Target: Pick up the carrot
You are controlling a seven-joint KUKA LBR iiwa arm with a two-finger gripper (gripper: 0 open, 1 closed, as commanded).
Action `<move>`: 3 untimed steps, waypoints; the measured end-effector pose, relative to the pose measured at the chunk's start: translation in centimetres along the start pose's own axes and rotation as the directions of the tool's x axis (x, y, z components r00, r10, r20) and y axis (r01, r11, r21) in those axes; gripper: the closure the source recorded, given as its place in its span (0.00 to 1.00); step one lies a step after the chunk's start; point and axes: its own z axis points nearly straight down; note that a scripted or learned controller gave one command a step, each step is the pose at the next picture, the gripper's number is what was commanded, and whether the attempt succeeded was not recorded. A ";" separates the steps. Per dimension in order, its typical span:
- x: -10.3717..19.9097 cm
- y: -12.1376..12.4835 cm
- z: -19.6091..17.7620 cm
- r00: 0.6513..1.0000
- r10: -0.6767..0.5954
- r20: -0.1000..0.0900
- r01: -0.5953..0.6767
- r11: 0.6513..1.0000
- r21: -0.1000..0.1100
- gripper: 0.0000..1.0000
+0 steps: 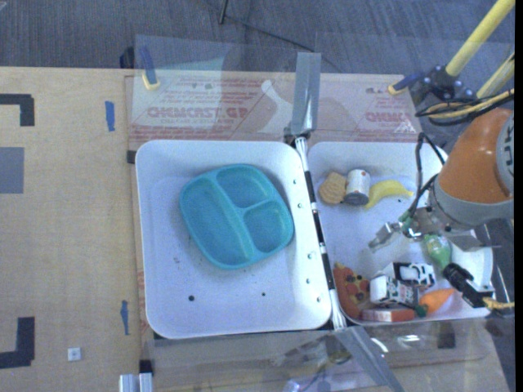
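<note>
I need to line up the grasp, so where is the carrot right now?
The carrot lies in the right bin, near its front right corner, just right of the black-and-white toy and below the green item.

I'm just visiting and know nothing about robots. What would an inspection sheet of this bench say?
Surface: wooden bench, two white bins side by side.
Job's things: carrot near right bin's front right corner, lying free.
Clutter: banana, cookie, small can, other toys; blue divided plate in left bin.
Grippers: gripper over right bin, apart from the carrot.
Cables: yellow and black by the arm.
Surroundings: grey carpet, blue tape marks.
</note>
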 end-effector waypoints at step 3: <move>0.2 -3.9 0.3 0.946 0.326 0.000 -0.326 0.945 -0.014 0.00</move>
